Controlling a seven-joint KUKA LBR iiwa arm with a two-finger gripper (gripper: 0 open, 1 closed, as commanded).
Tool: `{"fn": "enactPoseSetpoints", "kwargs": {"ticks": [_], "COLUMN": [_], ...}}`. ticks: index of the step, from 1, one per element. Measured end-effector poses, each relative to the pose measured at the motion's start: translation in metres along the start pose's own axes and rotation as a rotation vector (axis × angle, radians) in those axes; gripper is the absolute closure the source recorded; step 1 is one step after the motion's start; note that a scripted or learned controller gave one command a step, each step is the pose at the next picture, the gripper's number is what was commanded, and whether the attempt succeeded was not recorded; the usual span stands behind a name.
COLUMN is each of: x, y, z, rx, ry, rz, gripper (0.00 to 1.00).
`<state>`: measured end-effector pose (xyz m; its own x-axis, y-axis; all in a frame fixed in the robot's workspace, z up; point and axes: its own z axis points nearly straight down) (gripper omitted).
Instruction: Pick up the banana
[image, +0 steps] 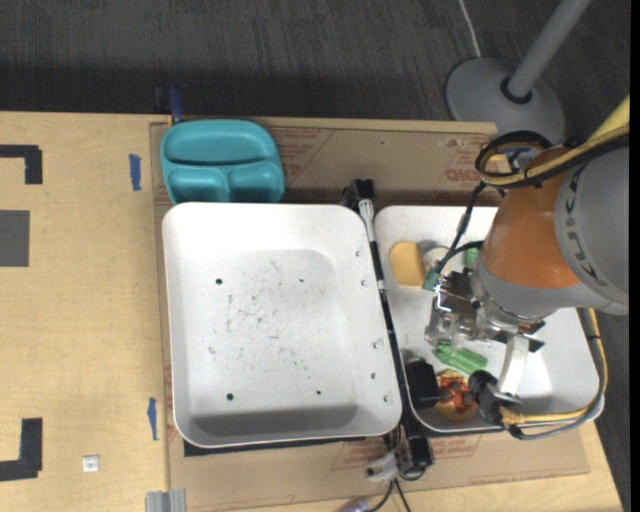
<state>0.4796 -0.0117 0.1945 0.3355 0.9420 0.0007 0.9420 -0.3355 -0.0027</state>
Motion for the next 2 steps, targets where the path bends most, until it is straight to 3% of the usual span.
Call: {"fn": "enactPoseSetpoints", "kwargs": {"ticks": [2], "x": [0.0011], "y": [0.0013], "z": [-0.0194], "rx": [-0.002], "ry": [-0.001], "rz": [-0.002], "gripper": [1.0]}}
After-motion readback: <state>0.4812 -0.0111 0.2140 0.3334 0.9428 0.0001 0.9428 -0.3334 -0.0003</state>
